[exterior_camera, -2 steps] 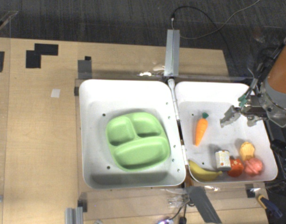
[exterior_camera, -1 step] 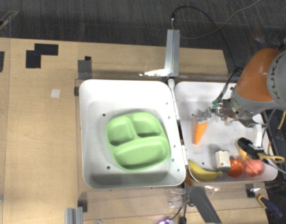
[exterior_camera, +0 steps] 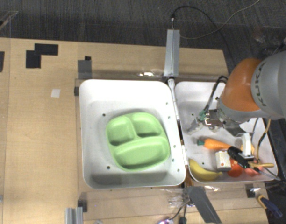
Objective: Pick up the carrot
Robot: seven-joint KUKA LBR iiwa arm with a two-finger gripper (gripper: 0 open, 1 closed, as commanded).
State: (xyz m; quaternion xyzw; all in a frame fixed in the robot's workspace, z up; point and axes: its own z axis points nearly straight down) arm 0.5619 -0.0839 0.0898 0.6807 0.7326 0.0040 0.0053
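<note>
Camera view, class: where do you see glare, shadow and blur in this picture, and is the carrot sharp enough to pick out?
Camera view: glare washes out the white right bin's floor; soft shadow darkens the white left bin's near wall below the green divided plastic plate; the grey arm with its orange band looks slightly soft; the small orange carrot is distinct by colour, its edges soft.

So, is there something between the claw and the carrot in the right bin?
Nothing visible. The claw hangs just above and left of the carrot, with bare bin floor between. The banana and other items lie on the carrot's far side.
</note>
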